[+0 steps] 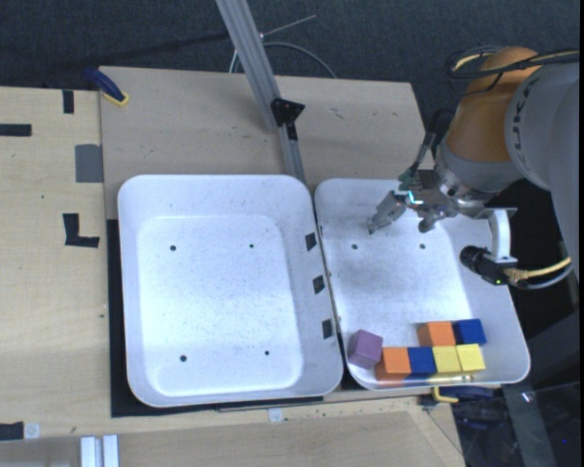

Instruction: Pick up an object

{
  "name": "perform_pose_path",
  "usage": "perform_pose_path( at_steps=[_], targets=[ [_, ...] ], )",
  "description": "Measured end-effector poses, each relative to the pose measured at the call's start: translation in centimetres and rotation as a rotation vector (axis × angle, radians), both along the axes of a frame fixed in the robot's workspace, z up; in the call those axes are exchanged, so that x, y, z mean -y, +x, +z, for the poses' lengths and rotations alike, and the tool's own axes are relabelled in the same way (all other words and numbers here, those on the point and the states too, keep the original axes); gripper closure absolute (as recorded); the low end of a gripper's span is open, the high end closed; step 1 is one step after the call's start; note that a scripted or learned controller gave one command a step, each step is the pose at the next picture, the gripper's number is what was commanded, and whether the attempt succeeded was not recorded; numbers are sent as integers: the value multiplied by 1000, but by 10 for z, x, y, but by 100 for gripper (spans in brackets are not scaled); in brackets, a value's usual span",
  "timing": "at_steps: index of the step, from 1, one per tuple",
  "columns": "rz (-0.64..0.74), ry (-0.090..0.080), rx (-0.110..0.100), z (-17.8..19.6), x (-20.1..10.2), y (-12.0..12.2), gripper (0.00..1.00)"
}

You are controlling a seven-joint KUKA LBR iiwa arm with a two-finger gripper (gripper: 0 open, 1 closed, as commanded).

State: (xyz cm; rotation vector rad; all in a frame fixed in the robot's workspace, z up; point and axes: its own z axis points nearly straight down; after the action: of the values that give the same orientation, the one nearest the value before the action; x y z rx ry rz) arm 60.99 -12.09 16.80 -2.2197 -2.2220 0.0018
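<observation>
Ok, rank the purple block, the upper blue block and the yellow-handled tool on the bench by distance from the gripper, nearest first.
From the gripper, in the camera view:
1. Upper blue block, near corner of the right bin, below the gripper.
2. Purple block, same bin, lower left. Close to the first; not certain.
3. Yellow-handled tool, far left on the bench.

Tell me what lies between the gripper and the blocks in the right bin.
Nothing: in the camera view, bare white bin floor separates the gripper from the blocks, which are clustered along the near wall.

The wooden bench [204,134] bears two white bins [136,290] side by side.
</observation>
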Motion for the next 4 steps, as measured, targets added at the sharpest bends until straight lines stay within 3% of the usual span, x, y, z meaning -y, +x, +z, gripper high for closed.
perform_pose_path(
  at_steps=[1,2,3,4],
  targets=[
    [2,0,4,16,-11,34,0],
    [2,0,-1,-22,-32,54,0],
    [3,1,6,42,-60,25,0],
    [0,0,-2,23,-76,13,0]
  ],
)
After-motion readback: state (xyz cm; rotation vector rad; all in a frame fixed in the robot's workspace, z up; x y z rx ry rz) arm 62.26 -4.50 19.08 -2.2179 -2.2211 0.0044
